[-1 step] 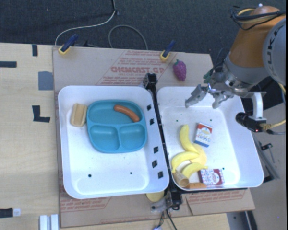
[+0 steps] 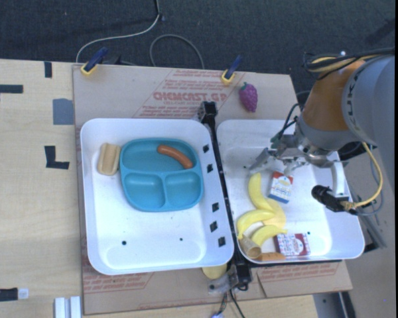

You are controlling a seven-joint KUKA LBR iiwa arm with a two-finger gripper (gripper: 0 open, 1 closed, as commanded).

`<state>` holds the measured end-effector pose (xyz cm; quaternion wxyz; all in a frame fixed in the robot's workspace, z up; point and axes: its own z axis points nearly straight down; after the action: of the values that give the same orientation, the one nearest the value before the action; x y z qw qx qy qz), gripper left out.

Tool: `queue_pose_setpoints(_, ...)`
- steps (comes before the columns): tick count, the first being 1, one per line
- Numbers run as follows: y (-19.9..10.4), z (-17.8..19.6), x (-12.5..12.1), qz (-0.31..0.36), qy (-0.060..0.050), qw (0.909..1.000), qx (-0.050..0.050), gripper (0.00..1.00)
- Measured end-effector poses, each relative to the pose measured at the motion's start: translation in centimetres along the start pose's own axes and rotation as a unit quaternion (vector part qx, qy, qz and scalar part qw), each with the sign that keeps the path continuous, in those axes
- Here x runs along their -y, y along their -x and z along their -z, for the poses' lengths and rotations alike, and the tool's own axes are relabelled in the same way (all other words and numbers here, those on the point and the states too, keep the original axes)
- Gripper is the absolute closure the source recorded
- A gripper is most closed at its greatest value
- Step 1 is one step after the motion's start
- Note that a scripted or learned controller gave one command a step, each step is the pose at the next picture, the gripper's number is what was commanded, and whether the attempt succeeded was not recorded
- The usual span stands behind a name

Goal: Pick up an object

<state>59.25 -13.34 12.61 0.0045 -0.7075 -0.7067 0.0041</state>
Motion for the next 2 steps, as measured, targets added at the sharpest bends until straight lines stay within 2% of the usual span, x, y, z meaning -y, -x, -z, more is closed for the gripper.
queue_pose_setpoints(1, -1.3, -3.6, 2.3, 0.001, 0.018, 0.9998, 0.006, 0.0)
queue_pose_setpoints(2, -1.2, -2.3, 2.2, 0.0, 0.019, 0.9998, 0.006, 1.0)
